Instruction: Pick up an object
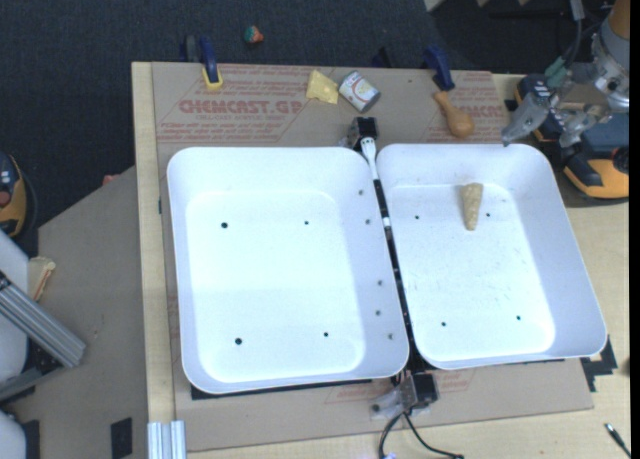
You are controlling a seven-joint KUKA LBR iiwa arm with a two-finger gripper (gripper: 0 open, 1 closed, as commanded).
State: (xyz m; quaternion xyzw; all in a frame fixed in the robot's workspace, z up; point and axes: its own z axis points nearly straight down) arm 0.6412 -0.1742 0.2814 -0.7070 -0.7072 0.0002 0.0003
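Where board (250, 107) reads "CHEMCAST", pincer (522, 125) grip unclear, beige cone (470, 204) in right bin (560, 237)

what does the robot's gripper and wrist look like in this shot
The gripper is a compact grey metal assembly with dark blocks and thin grey fingers, blurry at this size. Above it sits a pale grey rounded wrist housing, with dark cables running alongside.

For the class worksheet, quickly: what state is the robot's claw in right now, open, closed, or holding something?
Claw: cannot be told; it sits above the right bin's far corner, apart from the tan cone-shaped object.
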